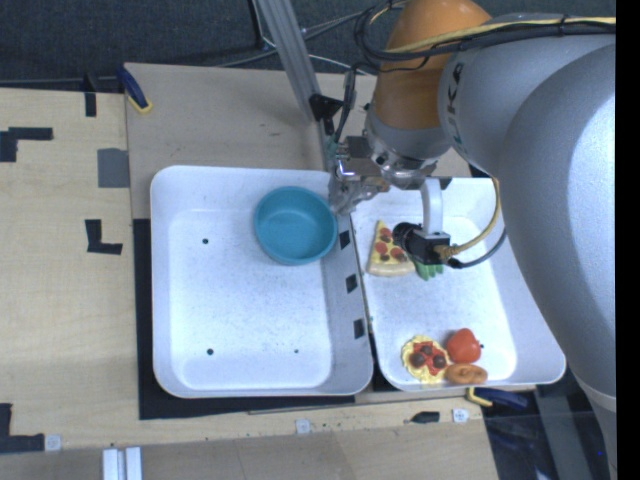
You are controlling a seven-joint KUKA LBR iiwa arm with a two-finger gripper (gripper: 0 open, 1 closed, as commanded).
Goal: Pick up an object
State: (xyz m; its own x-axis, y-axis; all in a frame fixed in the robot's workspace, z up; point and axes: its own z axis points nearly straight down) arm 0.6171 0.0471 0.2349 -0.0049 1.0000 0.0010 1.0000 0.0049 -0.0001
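Observation:
A blue bowl (294,226) sits in the far right corner of the left bin (220,308). My gripper (342,190) hangs over the divider between the two bins, right at the bowl's right rim. The arm's wrist hides most of it. In the right bin (500,298) a toy pizza slice (386,250) lies just right of the gripper, with a small green piece (430,268) beside it. A round mini pizza (424,357), a red tomato (463,345) and an orange piece (466,374) lie near that bin's front edge.
The large grey arm (540,148) covers the right bin's far side and right part. A grey pole (290,48) slants down behind the bins. The left bin's floor in front of the bowl is bare white.

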